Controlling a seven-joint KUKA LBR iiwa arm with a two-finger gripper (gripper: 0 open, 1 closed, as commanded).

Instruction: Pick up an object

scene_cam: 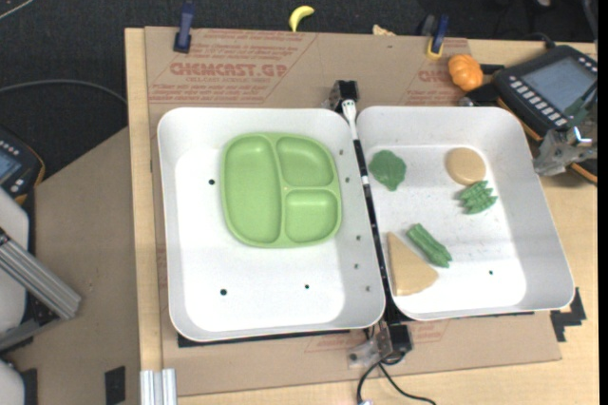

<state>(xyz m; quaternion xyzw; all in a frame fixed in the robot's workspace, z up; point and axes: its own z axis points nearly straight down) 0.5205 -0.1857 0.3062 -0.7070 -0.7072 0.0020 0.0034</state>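
The right bin (532, 203) holds several food pieces. A dark green leafy piece (388, 169) lies near its left wall. A round tan cookie-like piece (465, 165) sits at the upper right, with a small green ridged piece (477, 198) just below it. A green bean-like piece (429, 243) lies lower down, touching a tan wedge (410, 268) at the bin's front left. The left bin (190, 251) carries a light green divided plate (281, 190) with three compartments.
A black pendant with a screen (551, 91) and an orange ball (465, 71) lie beyond the right bin's far corner. Blue clamps (183, 29) (437, 34) grip the cardboard base's far edge. A yellow banana-shaped item (300, 15) rests there too.
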